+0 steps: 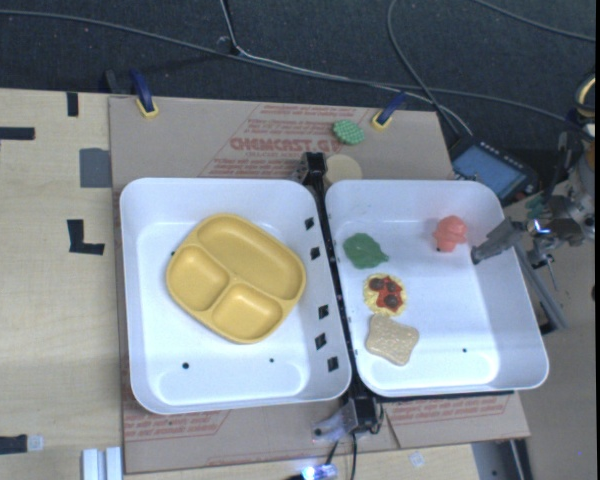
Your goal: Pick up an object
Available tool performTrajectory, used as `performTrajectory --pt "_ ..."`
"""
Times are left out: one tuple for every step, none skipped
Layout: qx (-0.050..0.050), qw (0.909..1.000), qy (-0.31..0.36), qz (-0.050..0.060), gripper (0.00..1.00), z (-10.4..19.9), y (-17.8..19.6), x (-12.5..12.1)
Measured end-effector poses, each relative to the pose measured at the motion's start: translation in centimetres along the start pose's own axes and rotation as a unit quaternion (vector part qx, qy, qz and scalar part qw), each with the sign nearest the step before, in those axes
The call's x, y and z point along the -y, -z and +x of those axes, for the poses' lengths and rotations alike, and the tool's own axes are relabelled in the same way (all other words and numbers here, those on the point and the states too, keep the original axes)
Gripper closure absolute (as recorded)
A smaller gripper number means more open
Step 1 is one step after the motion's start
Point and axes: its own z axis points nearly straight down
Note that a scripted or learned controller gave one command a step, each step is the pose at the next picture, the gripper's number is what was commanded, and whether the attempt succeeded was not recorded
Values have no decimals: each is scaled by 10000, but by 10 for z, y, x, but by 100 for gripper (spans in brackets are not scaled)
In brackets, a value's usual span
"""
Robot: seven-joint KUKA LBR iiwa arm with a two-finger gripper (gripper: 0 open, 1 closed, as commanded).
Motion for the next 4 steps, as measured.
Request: performTrajectory --pt "-8 10000 -3 28 0 2 -64 2" --pt "-9 10000 -2 31 0 4 -129 5" --pt "12 10000 2 -7 0 4 -173 5" --pt "22 10000 1 -30 100 3 -160 3"
